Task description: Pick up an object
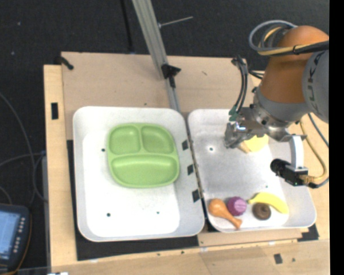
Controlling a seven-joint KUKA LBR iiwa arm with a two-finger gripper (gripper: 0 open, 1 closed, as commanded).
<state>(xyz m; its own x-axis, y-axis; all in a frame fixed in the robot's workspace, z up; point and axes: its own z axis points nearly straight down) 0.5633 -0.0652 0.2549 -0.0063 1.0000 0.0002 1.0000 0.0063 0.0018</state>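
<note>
Reaching in from the right, the arm [286,73] has its gripper [236,135] low over the far part of the right bin [229,176]. Can't tell the gripper's state from this angle; wrist body covers most of it.

Pale yellow object [255,144] sits just right of the gripper tip, touching or nearly so, partly tucked under the wrist. Nothing visibly clamped, so no confirmed grasp.

Other contents of the right bin, all along the near edge:
- orange gourd-shaped piece [223,211] at the near left, lying tilted
- purple round object [236,205] touching the orange one on its right
- brown donut-like ring [262,211] just right of that
- banana [270,201] curving over the far side of the ring, touching it

All four are well apart from the gripper. Middle of that bin is bare white floor.

Black clip-like part [286,172] with cable hangs off the arm over the right side of the bin.

Left bin [92,211] holds a green divided plate [143,155], three compartments, flat, sitting toward the far half. Both bins side by side, edges touching, on the wooden bench [103,79]. Metal pole [152,30] rises from the far side of the bench, between the bins.
</note>
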